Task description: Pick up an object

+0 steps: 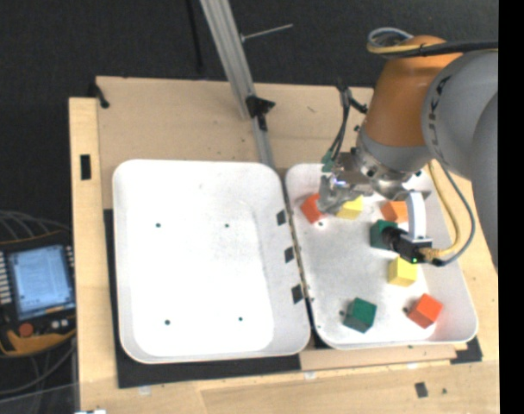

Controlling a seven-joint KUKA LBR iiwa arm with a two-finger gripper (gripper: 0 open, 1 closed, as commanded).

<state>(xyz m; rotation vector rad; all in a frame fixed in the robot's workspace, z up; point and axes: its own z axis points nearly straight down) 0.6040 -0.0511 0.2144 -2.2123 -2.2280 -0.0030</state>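
My gripper [334, 195] hangs low over the far left part of the right bin [331, 266]. Just to its left lies a red-orange block [310, 208], and a yellow block [351, 208] lies just to its right. Neither block is visibly in its hold. Further right an orange block [394, 210] sits partly under the wrist. A dark green block [382, 234] lies beside the cable connector. In the near half of the bin lie another yellow block [402, 271], a green block [359, 314] and an orange block [425, 310].
The left bin [197, 257] lies alongside, sharing a middle rim with small clips [292, 253]. A slanted metal pole [234, 54] rises behind the bins. The arm's grey and orange body [417, 102] covers the far right corner. A handheld controller [36, 283] rests off the bench at left.
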